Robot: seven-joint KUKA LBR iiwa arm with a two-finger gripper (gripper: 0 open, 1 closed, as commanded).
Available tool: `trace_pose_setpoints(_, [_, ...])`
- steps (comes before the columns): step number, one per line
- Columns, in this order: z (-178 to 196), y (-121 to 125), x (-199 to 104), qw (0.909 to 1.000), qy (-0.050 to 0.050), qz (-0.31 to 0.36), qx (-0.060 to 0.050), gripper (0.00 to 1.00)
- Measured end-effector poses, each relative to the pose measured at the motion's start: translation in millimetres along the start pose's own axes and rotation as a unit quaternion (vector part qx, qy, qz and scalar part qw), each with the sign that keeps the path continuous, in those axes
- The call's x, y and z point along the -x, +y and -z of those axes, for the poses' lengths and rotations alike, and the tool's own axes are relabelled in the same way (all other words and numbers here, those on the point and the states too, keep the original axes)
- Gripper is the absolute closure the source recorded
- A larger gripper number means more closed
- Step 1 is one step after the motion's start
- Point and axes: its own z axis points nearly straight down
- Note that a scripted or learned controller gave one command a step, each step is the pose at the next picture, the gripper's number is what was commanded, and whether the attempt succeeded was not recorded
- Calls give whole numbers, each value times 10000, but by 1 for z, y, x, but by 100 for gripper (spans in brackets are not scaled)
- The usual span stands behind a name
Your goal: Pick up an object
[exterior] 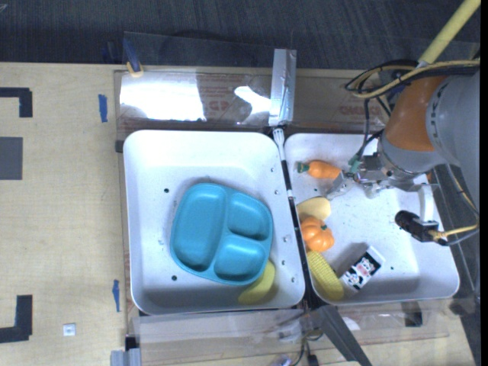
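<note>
Orange carrot (323, 170), green-tipped | lying flat | tool (357, 172) just beside

Wooden bench (61, 227), two white bins (152, 227) (side by side), black tape marks (23, 101)

The grey arm (457, 120) comes in from the right, its orange band (408, 120) sitting just above the wrist. It bends downward, with the claw (364, 175) low at its tip, pointing left; its fingers are too small to read.
</note>
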Motion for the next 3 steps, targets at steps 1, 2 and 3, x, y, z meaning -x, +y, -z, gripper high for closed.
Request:
trace_pose_setpoints(1, [-1,55,-30,9977,-8,669,-83,0])
trace_pose_setpoints(2, [7,53,-30,9975,-28,693,-129,100])
trace_pose_setpoints(3, [103,23,-176,9997,31,228,28,100])
